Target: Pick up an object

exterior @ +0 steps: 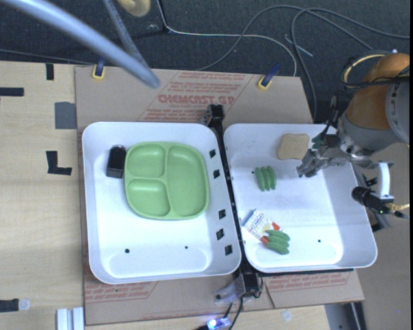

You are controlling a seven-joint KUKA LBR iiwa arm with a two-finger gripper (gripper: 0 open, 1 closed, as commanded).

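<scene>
Packet with green pods (268, 234) sits near the right bin's (354, 253) front edge, nearest us.
Gripper (310, 166) hovers by the far right corner, can't tell its state. Tan sponge (293, 146) just beside it looks light and squishy, so I'd pinch across its middle.

A robotics lab, by every sign; two white bins (96, 205) sit on a cardboard sheet (193, 95) clamped to a wooden bench (27, 205) (black tape marks on it); loose cables (275, 26) trail over dark flooring.
</scene>
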